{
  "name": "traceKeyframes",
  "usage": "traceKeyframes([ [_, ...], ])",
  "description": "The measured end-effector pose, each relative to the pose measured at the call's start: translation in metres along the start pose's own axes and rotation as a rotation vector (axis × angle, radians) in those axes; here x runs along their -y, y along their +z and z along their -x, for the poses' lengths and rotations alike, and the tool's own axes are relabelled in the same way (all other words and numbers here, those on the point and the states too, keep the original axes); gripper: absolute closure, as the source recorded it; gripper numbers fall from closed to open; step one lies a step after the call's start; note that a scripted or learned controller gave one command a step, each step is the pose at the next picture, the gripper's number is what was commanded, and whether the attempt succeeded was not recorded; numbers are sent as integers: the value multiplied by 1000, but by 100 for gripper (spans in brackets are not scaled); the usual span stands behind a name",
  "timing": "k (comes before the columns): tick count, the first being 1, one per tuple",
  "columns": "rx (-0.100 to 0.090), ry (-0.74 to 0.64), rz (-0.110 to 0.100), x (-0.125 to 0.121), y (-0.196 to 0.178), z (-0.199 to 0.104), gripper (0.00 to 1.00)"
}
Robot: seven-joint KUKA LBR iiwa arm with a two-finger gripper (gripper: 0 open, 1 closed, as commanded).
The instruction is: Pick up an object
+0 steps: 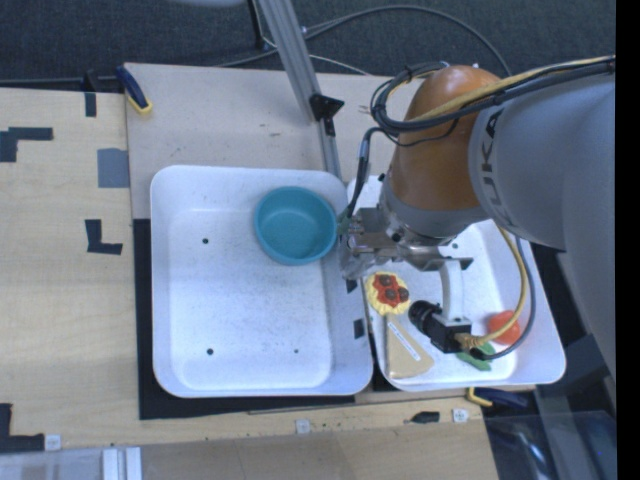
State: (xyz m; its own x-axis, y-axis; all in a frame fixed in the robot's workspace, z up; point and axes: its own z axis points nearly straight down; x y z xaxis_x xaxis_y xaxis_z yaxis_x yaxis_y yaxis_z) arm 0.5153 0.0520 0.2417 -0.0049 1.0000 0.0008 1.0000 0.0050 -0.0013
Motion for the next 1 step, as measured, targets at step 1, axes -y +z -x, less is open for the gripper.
traceKeyframes([
  [1, 1, 1, -1, -5, 20, -48, 100],
])
